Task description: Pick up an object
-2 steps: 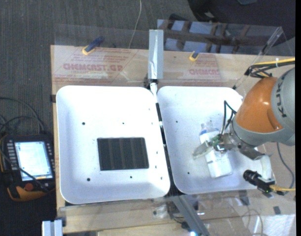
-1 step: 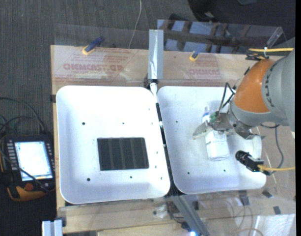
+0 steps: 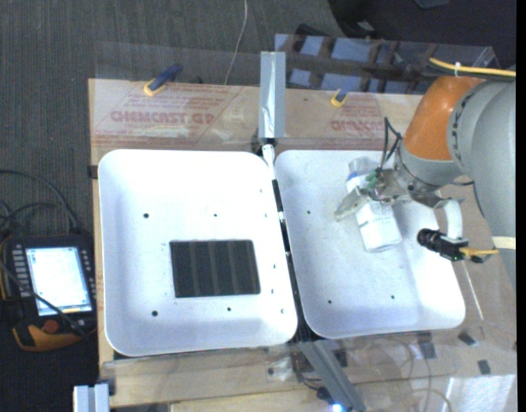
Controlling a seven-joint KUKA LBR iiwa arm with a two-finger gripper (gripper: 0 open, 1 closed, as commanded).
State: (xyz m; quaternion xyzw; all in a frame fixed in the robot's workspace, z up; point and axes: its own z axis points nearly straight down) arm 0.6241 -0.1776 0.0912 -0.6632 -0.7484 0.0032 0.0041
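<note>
white on white makes my gripper hard to read over the right bin; its grip i cannot tell. dark slatted block sits left; descend squarely.

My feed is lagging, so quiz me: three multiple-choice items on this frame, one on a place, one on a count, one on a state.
1. Where does the dark slab lie?
A. left bin
B. right bin
C. on the floor

2. How many white bins are on the bench?
A. one
B. two
C. three

3. How does the slab lie?
A. flat
B. propped on the rim
C. standing on end

Answers:
1 A: it sits on the left bin floor.
2 B: the left bin and right bin stand side by side.
3 A: its whole ribbed top faces up.
</note>
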